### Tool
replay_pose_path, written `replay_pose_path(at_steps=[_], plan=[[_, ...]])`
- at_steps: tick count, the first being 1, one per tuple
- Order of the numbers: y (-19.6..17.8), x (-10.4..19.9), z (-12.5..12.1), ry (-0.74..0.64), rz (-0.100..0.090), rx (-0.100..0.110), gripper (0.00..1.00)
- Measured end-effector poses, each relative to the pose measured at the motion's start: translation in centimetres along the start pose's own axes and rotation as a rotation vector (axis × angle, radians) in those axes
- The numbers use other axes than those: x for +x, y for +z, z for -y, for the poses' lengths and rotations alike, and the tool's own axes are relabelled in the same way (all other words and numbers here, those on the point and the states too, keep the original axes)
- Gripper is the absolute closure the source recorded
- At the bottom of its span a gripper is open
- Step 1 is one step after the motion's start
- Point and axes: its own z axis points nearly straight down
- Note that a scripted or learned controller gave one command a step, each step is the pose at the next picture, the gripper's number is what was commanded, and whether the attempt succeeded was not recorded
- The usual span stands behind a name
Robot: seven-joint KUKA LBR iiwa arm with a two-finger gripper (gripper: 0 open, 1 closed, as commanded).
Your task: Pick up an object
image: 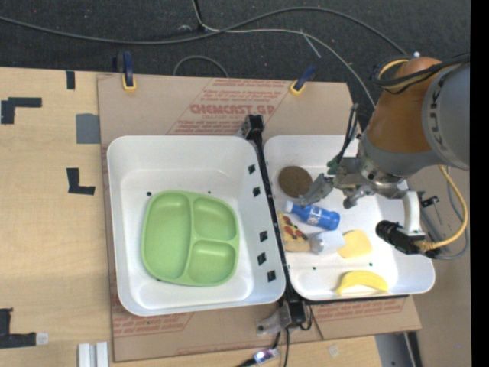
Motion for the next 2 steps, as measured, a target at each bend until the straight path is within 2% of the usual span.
replay_pose_path(at_steps=[1, 2], plan=[[-0.5, 0.0, -0.2, -0.002, 0.002, -0.009, 0.00], [6.4, 0.0, 0.1, -0.001, 0.001, -0.003, 0.00]])
